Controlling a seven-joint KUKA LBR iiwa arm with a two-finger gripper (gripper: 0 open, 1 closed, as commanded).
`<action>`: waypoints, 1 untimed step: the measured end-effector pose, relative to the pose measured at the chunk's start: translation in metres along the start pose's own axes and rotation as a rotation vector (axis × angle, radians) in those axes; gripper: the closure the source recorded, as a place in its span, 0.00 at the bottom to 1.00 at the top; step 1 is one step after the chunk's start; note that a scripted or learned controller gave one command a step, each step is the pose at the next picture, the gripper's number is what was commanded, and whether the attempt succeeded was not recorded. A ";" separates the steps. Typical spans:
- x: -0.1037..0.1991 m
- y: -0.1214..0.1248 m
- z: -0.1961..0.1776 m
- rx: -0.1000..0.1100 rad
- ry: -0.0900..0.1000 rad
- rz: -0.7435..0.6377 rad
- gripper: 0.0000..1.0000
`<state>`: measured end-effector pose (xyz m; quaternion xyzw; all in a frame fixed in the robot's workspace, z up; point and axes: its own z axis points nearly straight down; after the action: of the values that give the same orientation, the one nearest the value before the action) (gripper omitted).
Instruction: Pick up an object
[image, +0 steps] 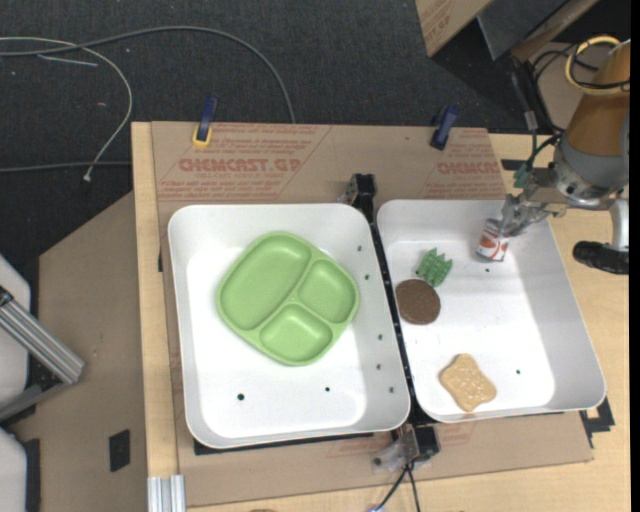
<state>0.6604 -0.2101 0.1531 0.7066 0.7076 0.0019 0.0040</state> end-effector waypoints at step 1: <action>0.002 -0.001 -0.046 0.001 0.001 0.000 1.00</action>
<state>0.6592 -0.2079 0.1988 0.7067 0.7075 0.0019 0.0033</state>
